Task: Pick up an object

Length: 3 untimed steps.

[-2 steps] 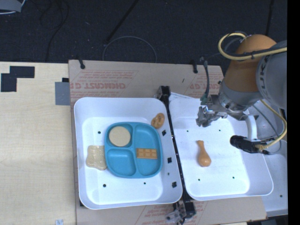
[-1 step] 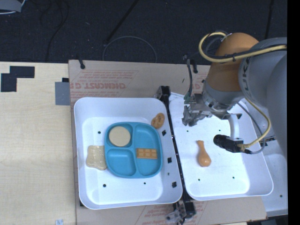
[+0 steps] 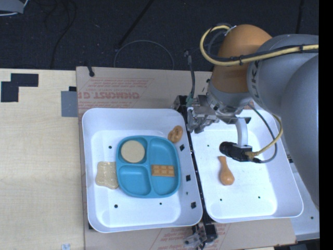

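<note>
A tan drumstick-shaped toy (image 3: 225,172) lies in the right bin (image 3: 270,204), near its middle. My gripper (image 3: 196,120) hangs over the upper left corner of that bin, close to the divide between the two bins and up and left of the drumstick. A small brown pastry piece (image 3: 176,134) lies in the left bin just left of the gripper. I see nothing held in the gripper.
The left bin (image 3: 99,212) holds a blue divided plate (image 3: 136,186) with a round beige disc (image 3: 132,151) and an orange waffle piece (image 3: 163,170). A pale toast slice (image 3: 106,174) lies left of the plate. The grey arm (image 3: 281,87) covers the right bin's upper right.
</note>
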{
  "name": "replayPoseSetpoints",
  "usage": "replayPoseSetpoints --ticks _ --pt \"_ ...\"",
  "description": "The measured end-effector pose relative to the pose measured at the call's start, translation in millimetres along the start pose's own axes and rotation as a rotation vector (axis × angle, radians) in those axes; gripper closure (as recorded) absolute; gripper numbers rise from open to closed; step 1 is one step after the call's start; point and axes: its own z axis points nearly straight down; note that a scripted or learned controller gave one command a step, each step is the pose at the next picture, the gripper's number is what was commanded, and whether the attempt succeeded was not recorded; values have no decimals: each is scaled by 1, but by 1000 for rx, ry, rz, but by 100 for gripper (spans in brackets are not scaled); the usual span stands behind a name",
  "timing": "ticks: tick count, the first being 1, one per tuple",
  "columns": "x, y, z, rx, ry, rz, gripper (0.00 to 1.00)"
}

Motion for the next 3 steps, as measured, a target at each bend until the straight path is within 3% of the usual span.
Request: replayPoseSetpoints --ticks 2,3 --pt "91 22 -21 1 1 0 100" --pt "90 21 -20 3 -1 1 0"
